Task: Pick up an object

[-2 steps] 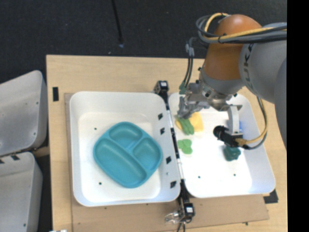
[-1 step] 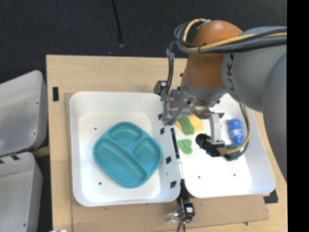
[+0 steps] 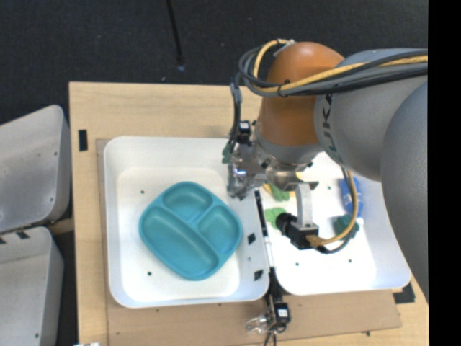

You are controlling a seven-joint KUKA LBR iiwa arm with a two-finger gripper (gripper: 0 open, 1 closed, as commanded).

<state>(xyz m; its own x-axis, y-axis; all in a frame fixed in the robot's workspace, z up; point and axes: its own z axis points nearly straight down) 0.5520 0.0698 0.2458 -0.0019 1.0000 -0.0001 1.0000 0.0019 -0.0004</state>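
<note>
Overhead slanted view of both bins (image 3: 115, 215)

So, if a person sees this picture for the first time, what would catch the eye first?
Probably the big orange band on the grey arm, which reaches in from the right over the right bin. Next, the teal divided plate lying flat in the left bin. Small green and blue items lie below the wrist.

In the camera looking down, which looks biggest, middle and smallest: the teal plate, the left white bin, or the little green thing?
Largest to smallest, as they look from above:
1. left white bin
2. teal plate, lying inside that bin
3. green thing in the right bin, partly hidden by the arm, so perhaps bigger than it looks
</note>
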